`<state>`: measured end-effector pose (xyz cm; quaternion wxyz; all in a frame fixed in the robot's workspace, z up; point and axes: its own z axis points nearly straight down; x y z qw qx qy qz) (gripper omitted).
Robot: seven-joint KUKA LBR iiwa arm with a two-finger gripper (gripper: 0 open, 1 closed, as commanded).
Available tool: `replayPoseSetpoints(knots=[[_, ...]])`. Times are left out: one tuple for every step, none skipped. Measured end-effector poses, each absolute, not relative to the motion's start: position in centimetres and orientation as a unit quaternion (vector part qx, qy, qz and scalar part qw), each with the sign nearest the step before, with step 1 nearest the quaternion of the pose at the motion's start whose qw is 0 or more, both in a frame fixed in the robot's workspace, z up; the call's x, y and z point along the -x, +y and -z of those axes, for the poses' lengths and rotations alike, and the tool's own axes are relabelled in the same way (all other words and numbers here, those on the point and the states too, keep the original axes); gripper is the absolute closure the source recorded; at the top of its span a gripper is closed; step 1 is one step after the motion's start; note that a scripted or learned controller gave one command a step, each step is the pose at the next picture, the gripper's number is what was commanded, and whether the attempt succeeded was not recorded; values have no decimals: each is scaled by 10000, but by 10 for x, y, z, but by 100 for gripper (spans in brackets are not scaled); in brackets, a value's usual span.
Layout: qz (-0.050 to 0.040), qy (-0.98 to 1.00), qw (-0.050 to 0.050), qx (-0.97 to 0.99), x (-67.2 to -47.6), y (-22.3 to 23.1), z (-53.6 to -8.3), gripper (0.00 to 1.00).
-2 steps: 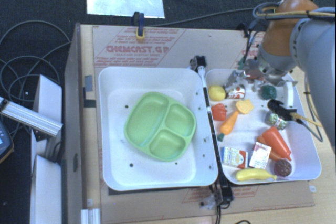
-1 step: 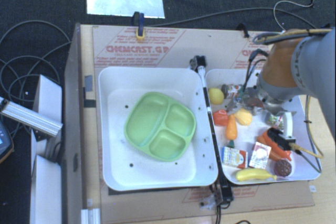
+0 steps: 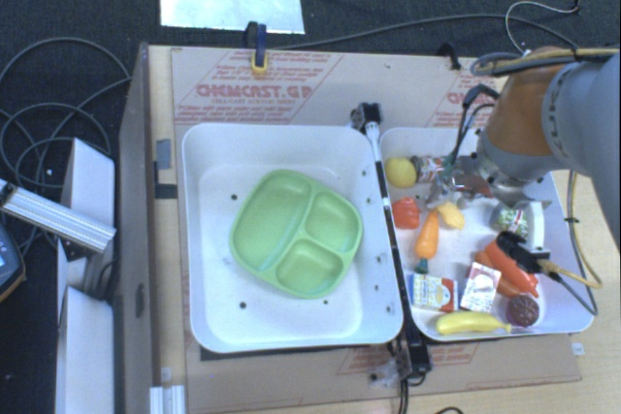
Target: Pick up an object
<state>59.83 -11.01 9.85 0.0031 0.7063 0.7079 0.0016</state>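
The right bin (image 3: 572, 305) holds several toy foods. A yellow lemon (image 3: 399, 172) lies at its far left, with a red piece (image 3: 406, 212) and an orange carrot (image 3: 427, 236) just in front of it. My gripper (image 3: 446, 186) hangs low over the bin's back part, right of the lemon and directly above a small yellow piece (image 3: 450, 214). I see nothing lifted off the bin floor. The grey arm with its orange band (image 3: 519, 116) covers the bin's back right corner.
Near the front of the right bin lie a banana (image 3: 471, 323), two small cartons (image 3: 432, 290), a red pepper (image 3: 511, 269), a dark round piece (image 3: 523, 309) and a small can (image 3: 514, 220). The left bin (image 3: 209, 208) holds a green divided plate (image 3: 296, 233). A black divider rail (image 3: 385, 218) runs between the bins.
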Motion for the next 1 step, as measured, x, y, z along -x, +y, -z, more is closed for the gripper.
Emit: replayPoseSetpoints(knots=[[-20,7089,14,-7053,-610,-43,-186,100]])
